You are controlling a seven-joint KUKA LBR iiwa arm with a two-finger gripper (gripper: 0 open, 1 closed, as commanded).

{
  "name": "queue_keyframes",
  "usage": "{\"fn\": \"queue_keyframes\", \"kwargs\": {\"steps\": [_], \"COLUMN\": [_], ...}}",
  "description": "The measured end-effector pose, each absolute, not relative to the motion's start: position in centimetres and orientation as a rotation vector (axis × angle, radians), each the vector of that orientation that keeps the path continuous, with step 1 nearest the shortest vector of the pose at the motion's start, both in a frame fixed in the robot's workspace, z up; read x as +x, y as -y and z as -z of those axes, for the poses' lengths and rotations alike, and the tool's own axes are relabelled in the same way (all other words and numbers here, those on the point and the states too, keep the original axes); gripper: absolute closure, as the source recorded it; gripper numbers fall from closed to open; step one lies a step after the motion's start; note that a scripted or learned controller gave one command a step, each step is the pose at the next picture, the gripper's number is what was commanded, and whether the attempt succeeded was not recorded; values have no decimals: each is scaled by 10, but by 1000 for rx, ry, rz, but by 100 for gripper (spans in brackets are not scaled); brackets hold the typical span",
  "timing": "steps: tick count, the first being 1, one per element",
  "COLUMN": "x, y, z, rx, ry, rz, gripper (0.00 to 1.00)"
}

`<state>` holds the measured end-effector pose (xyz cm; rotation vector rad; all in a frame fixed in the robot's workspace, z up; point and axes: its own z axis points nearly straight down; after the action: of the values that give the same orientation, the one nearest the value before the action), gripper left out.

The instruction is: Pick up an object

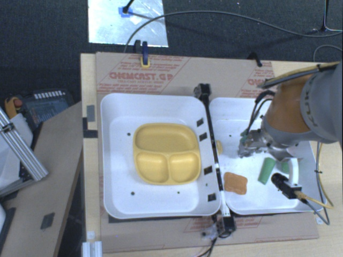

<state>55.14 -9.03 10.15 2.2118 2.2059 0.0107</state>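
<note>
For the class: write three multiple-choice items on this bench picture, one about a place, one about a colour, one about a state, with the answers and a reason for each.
1. Where does the yellow three-compartment plastic tray lie?
A. left white bin
B. right white bin
C. on the cardboard

2. What colour is the small cylinder-shaped block in the right white bin?
A. red
B. green
C. blue

3. How does the flat tan-orange piece lie?
A. resting on the bin floor
B. lifted in the air
C. inside the tray

Answers: 1 A, it sits in the middle of the left white bin. 2 B, it is plainly green. 3 A, it lies flat on the floor, apart from the arm.
</note>
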Motion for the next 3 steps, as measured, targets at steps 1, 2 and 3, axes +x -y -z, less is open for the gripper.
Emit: {"fn": "queue_keyframes", "kwargs": {"steps": [1,2,3], "x": [557,557,558], "y": [90,84,85], "z": [-165,-227,-234], "rx": [2213,2213,2215], "ry": [-2222,-2223,-2224], "rz": [-6,-5,-2], "gripper": [100,100,100]}}
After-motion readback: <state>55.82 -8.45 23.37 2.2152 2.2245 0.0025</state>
